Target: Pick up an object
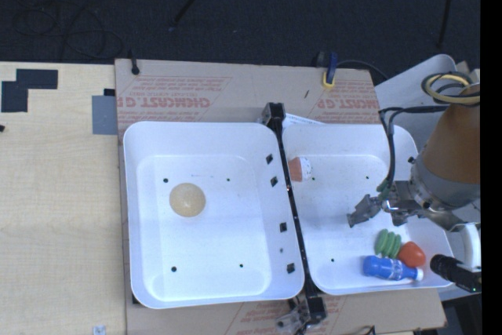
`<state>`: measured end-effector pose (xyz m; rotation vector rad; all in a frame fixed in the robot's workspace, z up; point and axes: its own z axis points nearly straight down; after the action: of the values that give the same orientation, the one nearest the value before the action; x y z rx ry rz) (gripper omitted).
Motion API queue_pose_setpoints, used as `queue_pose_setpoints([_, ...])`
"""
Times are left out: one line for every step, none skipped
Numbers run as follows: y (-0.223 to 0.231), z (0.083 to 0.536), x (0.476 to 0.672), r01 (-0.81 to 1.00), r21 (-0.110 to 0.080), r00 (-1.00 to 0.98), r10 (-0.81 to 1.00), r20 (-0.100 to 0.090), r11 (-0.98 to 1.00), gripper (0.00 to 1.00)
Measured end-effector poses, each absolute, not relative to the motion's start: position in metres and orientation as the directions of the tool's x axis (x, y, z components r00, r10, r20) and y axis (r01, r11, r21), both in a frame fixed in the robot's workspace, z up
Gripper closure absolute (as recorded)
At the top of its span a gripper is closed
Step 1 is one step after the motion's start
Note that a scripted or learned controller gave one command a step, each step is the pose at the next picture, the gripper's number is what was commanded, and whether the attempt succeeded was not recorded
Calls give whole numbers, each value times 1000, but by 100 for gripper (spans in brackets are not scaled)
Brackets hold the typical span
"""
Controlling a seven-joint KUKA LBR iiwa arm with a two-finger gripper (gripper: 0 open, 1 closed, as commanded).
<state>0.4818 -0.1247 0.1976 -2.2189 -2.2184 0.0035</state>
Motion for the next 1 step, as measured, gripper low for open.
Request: queue_pose_setpoints([-95, 84, 474, 1000, -5, 0, 1000, 2, 0, 0])
